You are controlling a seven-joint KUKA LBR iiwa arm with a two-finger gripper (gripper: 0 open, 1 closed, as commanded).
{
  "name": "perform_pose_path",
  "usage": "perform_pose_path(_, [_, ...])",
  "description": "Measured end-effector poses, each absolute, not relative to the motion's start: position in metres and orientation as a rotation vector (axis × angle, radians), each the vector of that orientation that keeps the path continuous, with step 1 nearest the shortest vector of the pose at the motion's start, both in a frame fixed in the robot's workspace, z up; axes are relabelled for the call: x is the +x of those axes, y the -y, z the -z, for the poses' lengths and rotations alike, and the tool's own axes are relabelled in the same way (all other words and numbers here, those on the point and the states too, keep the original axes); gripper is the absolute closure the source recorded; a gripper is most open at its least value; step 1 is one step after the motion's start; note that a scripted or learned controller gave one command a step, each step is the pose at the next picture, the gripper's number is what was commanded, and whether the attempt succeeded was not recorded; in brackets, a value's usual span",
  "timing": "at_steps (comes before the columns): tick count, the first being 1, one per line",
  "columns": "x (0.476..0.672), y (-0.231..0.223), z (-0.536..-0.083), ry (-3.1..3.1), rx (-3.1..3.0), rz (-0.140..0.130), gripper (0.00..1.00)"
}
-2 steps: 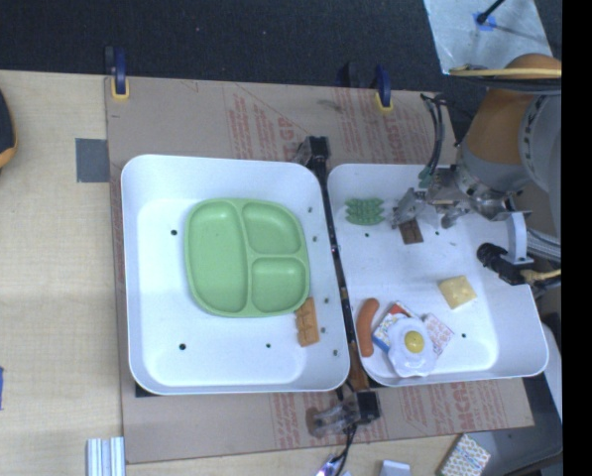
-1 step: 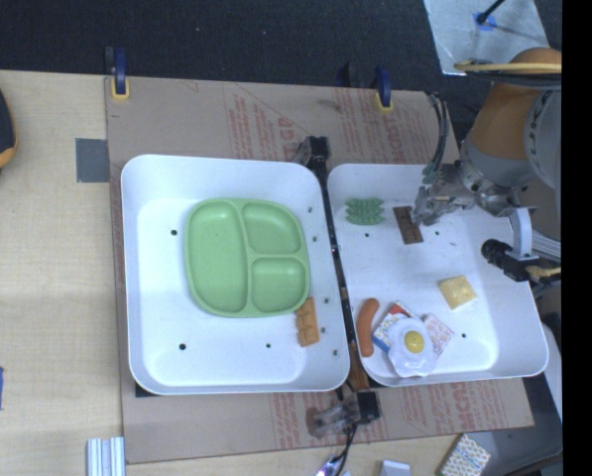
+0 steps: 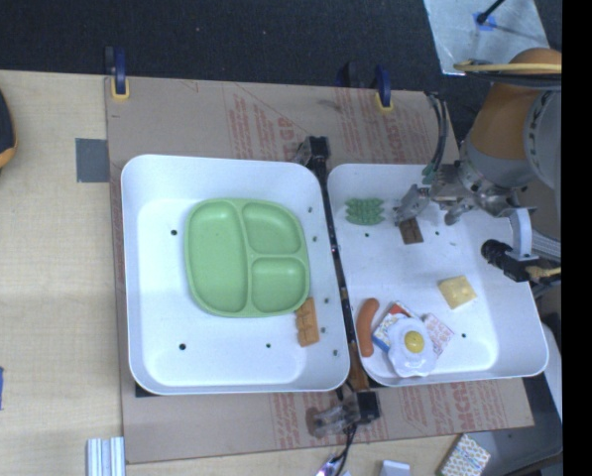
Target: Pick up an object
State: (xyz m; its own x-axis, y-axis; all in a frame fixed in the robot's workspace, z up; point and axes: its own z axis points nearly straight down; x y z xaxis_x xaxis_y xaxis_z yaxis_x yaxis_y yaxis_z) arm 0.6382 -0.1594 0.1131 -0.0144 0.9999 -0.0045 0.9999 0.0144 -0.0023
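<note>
Two white bins [image 3: 152, 365] sit on brown cardboard [image 3: 226, 117] with faint red print. The left bin holds a pale green plate [image 3: 246, 256] and an orange-brown strip [image 3: 306, 322]. In the right bin: green sprig [image 3: 365, 210], yellow cube [image 3: 457, 292], orange-red sausage [image 3: 366, 324], white egg [image 3: 413, 345] with yellow yolk.

A pale wooden bench [image 3: 38, 266] fills the frame's left and lower part, topped by brown cardboard [image 3: 246, 117], with dark carpet [image 3: 226, 13] across the top.
</note>
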Motion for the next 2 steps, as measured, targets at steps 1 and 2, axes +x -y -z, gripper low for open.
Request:
perform_pose_path(1, [0.6388, 0.1604, -0.1241, -2.235, 2.2, 0.006, 1.0])
perform_pose_path(2, [0.6386, 0.1603, -0.1236, -2.237, 2.199, 0.008, 0.0])
